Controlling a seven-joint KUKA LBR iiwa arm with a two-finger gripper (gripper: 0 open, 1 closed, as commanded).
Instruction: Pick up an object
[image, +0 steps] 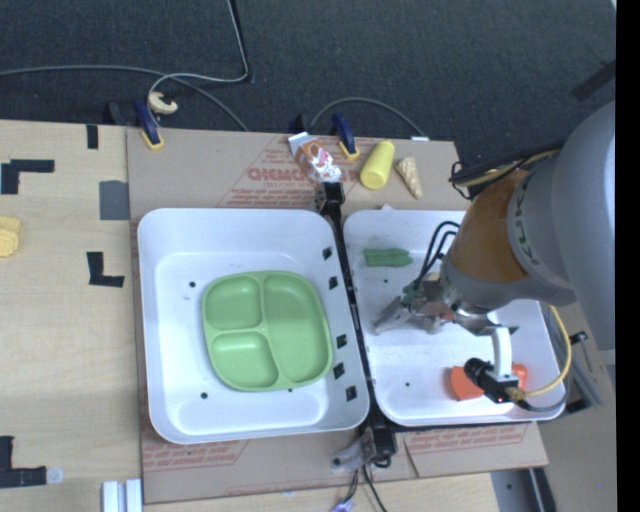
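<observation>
Right bin (400, 400), green object (386, 258) beyond pincer (385, 322)

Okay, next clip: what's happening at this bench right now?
The arm reaches into the right bin, its pincer low over the bin floor between a green object and an orange object. Nothing is visibly held. The left bin holds a green divided plate.

Arm (560, 230) cut off by right edge. Right bin (400, 400) far corner hidden beneath arm. Orange object (462, 382) partly covered by black fitting; identity unclear. Packet (315, 157) print illegible.
</observation>
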